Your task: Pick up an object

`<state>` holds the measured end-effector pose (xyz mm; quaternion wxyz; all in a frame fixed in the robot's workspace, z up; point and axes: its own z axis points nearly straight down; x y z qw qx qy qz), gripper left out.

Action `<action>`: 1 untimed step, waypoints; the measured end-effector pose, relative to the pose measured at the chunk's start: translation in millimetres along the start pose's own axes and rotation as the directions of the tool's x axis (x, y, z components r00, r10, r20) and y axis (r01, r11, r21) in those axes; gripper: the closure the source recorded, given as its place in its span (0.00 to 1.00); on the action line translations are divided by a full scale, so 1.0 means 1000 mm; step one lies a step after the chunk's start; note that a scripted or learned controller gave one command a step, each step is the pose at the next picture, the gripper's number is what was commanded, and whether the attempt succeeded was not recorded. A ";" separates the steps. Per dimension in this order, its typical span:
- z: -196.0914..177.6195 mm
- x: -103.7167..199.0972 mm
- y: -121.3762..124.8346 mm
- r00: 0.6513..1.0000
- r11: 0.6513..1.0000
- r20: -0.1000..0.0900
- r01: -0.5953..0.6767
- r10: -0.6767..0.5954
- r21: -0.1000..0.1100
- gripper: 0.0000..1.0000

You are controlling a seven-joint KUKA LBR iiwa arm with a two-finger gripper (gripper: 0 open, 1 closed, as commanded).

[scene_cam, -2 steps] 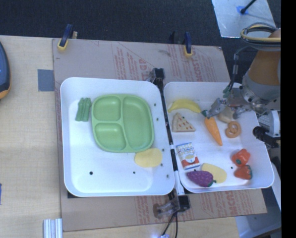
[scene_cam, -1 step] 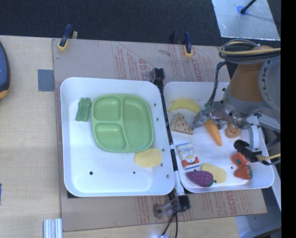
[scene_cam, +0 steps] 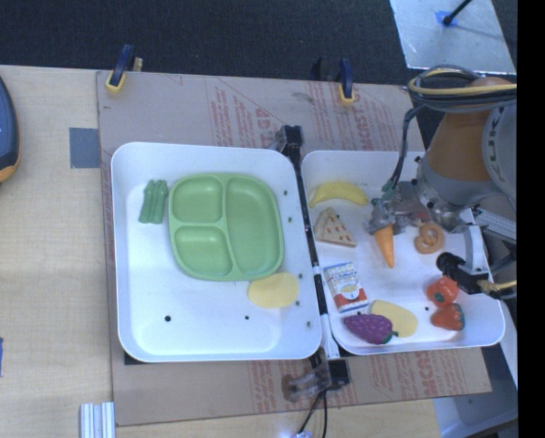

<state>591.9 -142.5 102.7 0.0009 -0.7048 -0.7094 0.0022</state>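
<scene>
**Arm lowered over carrot in crowded right bin**

A wooden tabletop is seen from above, with a brown board laid on it and two shallow white bins set side by side. The left bin is taken up largely by a green divided plate; a green bean pod is laid just beside the plate's left edge, and a pale yellow chip-like piece is placed near its lower right corner. The grey arm, marked by its orange band, is extended in from the right above the right bin. The tool is held low directly over the upper end of an orange carrot; whether its fingers are apart or together cannot be told, and no grip on the carrot can be confirmed. Toy food is scattered around it in the right bin: a yellow banana near the top, a sandwich wedge below that, a small carton, a purple bunch of grapes touching a yellow slice, a pretzel-like ring, and two red pieces at the right.
</scene>
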 end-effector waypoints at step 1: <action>-0.095 0.075 0.022 1.000 1.000 -0.003 0.004 -0.004 -0.009 1.00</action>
